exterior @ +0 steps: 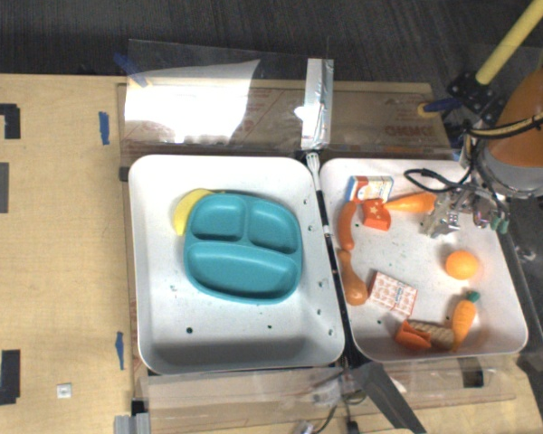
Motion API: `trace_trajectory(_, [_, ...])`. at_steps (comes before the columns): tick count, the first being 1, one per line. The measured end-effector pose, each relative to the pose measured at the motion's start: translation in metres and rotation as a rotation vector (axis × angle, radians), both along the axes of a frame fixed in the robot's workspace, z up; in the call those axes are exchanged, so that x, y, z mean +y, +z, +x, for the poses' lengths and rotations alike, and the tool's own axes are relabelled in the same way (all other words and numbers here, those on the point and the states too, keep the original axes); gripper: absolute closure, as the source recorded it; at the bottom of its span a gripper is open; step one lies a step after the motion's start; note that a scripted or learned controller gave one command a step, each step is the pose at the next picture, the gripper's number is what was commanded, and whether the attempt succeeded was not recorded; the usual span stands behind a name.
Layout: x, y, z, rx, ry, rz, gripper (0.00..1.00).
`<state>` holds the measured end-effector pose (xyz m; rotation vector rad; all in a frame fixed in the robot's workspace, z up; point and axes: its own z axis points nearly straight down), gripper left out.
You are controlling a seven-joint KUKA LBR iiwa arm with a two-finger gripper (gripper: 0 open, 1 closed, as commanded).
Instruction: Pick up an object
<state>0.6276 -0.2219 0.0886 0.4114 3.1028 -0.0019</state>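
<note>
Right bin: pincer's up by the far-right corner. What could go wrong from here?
1. The pincer sits near the right white bin's far rim, with black cables looped beside it; a descent there may snag or clip the wall.
2. The round orange ball could roll off on contact.
3. The orange toy carrot touches a brown-and-orange piece near the front edge; a grasp may catch both or neither.

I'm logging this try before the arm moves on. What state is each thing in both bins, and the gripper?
teal tray: flat in the left bin, compartments up, covering part of a yellow thing.
orange ball: loose in the right bin.
toy carrot: lying near the front right corner.
small carton: lying near the back wall.
patterned packet: flat.
gripper: low over the right bin; holding nothing visible.
</note>
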Motion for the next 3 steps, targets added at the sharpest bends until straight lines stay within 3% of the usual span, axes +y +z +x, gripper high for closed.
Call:
trace_trajectory(1, [0.058,0.137,0.018,-0.008,-0.156,0.002,1.0])
trace_trajectory(2, [0.124,0.146,0.02,0.001,-0.169,0.004,1.0])
trace_trajectory(3, [0.143,0.188,0.021,-0.002,-0.041,0.002,1.0])
